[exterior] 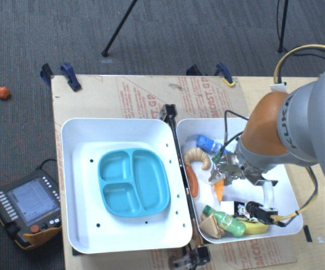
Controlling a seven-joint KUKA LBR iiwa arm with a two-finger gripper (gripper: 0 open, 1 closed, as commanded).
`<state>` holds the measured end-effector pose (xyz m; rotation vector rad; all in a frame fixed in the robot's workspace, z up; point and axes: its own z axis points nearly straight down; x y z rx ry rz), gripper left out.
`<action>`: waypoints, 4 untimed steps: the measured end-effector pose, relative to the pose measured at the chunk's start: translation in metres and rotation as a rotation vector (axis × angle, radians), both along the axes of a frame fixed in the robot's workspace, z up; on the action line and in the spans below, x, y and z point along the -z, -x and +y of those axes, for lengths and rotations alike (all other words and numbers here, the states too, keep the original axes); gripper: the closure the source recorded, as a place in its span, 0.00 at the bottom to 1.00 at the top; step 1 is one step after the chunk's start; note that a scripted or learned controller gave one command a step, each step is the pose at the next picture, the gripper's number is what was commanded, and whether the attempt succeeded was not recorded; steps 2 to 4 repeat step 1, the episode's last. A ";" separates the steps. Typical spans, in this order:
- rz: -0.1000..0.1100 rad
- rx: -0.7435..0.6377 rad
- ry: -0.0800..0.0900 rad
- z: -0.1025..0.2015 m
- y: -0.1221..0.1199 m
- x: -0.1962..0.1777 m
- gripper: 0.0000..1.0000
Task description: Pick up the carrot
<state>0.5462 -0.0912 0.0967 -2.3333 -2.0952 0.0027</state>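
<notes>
We are seeing the gripper (223, 176) hanging over the middle of the right bin (293, 204), its fingers closing on the top of the carrot (219, 190), which is pointing down toward the bin's front edge. A croissant (197, 156) and a hot dog (192, 180) are lying by the bin's left wall. The blue tray (134, 181) is sitting in the left bin (78, 151).
</notes>
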 end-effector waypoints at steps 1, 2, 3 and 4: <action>-0.005 0.120 0.003 0.032 0.005 -0.155 1.00; -0.005 0.120 0.003 0.032 0.005 -0.155 1.00; -0.005 0.120 0.003 0.032 0.005 -0.155 1.00; -0.005 0.120 0.003 0.032 0.005 -0.155 1.00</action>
